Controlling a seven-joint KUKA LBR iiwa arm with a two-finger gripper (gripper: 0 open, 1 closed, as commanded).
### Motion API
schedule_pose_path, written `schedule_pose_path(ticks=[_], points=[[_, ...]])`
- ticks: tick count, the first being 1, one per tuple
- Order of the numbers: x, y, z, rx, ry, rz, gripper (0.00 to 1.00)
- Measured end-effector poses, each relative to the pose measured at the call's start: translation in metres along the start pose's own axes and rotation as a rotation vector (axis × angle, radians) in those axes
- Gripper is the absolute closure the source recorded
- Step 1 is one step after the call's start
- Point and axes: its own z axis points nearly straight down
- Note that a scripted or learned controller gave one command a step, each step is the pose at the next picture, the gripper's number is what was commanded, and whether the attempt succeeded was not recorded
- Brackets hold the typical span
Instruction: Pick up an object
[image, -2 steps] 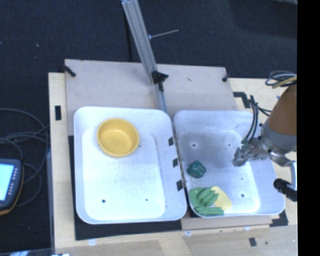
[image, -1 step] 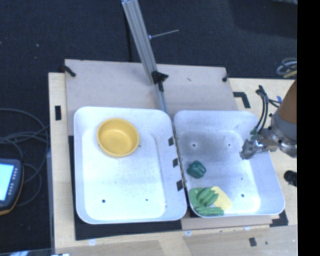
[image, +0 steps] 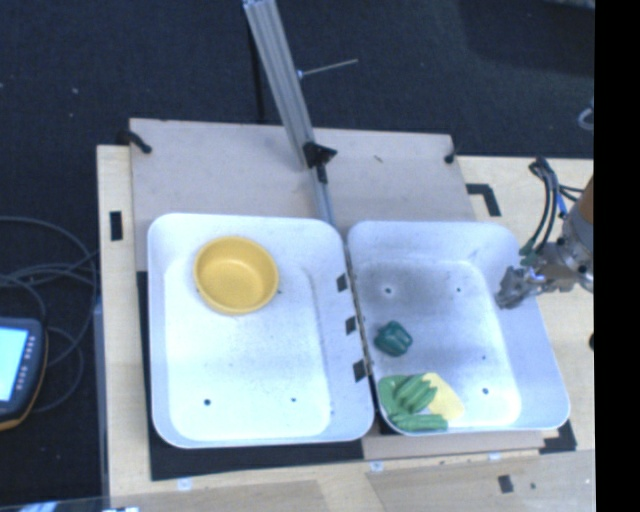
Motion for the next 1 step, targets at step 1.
schedule_pose_path(ticks=[1], points=[[0.0465,-0.0013,0.0089,0.004,0.002,-0.003,1.0]])
